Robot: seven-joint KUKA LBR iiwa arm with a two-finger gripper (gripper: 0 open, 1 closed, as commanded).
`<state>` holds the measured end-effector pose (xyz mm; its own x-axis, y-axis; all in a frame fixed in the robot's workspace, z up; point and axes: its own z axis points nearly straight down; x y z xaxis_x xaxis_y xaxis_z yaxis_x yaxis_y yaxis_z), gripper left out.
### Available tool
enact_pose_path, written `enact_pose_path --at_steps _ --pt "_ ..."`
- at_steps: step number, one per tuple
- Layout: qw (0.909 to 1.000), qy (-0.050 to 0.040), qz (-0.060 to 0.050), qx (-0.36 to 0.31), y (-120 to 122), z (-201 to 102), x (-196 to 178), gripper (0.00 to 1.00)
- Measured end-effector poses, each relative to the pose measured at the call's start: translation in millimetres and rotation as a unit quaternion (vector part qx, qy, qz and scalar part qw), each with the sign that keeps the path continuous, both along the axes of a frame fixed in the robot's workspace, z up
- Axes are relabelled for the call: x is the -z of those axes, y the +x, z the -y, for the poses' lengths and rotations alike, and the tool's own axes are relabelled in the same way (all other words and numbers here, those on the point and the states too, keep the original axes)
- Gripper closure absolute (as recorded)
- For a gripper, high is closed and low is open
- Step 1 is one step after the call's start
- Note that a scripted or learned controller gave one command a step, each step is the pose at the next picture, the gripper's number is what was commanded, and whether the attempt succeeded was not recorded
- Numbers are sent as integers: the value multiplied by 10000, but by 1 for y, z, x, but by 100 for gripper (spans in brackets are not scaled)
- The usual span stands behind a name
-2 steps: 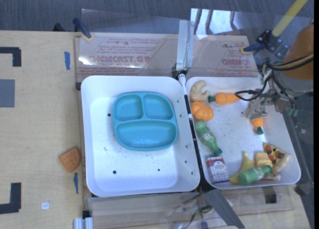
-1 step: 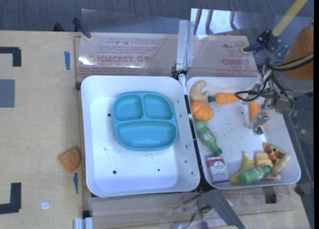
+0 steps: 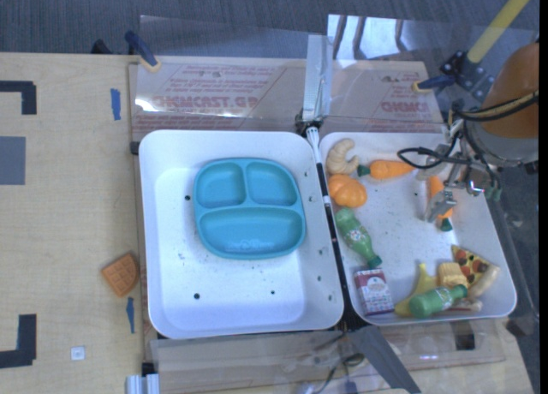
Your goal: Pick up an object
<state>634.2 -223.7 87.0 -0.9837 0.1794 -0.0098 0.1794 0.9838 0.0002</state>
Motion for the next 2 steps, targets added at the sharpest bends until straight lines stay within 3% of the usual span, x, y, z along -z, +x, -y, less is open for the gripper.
enact_pose_path --at_steps 1,2 --pt "10000 -20 63 -11 4 0 -12 100" --pt "10000 -16 54 -12 4 -1 -11 0"
